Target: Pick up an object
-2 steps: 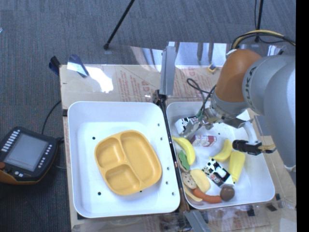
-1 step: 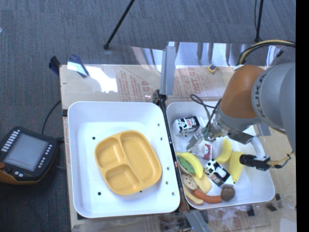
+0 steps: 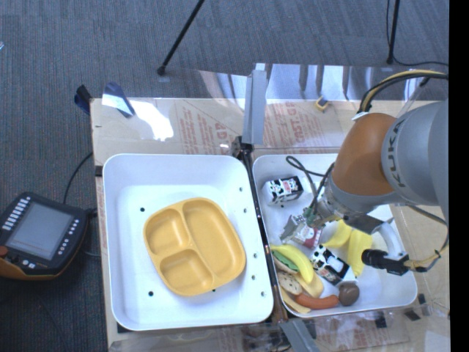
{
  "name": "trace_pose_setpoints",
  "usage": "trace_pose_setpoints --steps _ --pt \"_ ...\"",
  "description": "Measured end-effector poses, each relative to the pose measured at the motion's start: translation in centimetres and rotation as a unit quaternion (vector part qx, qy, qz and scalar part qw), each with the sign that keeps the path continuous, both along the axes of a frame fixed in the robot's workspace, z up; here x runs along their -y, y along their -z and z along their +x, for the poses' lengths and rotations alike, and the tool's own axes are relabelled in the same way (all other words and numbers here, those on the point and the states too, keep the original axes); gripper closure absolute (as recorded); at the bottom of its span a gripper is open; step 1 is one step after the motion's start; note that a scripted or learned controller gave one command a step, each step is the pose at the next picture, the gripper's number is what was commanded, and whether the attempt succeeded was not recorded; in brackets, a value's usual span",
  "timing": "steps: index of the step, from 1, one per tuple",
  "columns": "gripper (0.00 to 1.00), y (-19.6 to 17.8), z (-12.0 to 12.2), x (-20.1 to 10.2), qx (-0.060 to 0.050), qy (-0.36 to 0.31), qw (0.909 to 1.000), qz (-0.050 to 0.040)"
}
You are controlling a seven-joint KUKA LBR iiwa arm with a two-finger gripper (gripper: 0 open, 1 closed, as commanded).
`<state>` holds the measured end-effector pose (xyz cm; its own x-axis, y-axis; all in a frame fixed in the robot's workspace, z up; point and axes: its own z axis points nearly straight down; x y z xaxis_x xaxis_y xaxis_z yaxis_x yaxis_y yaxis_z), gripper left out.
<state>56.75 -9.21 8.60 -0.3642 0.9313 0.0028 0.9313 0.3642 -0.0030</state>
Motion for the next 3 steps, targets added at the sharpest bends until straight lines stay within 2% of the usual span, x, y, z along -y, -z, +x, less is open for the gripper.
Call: trace_pose_setpoints --steps 1,2,3 --pt "0.00 -10.3 -3.9 -1.4 0.004 -0.065 0.9979 -0.0004" --pt "0.00 -3.0 -9.0 5.4 -0.004 -0.072 0.9974 0.0009" --pt "0.00 -4.0 -9.2 3.5 -0.001 -0.054 0.9985 0.0011"
